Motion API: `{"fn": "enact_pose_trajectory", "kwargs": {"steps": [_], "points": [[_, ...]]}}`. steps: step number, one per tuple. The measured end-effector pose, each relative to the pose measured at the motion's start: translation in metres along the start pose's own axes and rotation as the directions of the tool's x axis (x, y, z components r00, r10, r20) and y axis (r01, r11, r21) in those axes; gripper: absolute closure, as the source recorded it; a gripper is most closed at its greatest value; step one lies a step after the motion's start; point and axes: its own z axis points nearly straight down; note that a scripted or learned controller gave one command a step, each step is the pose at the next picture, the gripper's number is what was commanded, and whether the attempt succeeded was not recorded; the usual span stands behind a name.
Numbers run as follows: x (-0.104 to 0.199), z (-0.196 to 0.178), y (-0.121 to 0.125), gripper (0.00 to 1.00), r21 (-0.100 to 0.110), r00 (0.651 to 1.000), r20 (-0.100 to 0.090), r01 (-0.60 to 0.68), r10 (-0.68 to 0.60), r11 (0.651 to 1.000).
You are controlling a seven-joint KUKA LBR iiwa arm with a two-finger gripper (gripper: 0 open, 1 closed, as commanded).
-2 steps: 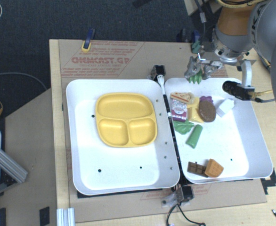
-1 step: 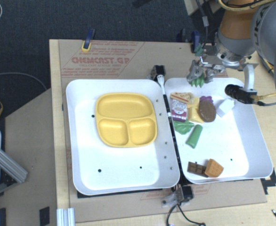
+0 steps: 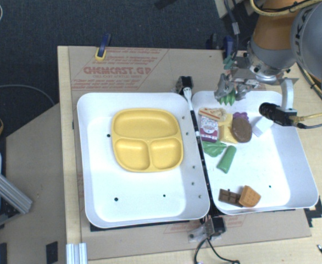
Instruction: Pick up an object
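Seen from above: claw (image 3: 231, 94) at far rim of right bin (image 3: 293, 169), apparently clamped on a small green toy (image 3: 227, 98); best lifted straight up, slowly, keeping clear of the food-toy pile (image 3: 227, 131) nearby and yellow divided tray (image 3: 148, 139) in left bin.

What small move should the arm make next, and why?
Probably a short lift straight up. The gripper sits at the far edge of the right bin with something green between its jaws, seemingly gripped. The other items, like the brown round piece and green block, lie nearer the camera, so rising should clear them and confirm the hold.
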Motion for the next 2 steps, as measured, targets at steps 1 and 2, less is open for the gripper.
{"fn": "enact_pose_trajectory", "kwargs": {"steps": [1,2], "points": [[-0.007,-0.003,0.017,1.00,-0.008,1.000,0.002,0.000,0.000,1.000],[0.006,0.006,0.014,1.00,-0.001,1.000,0.000,0.000,0.000,1.000]]}}
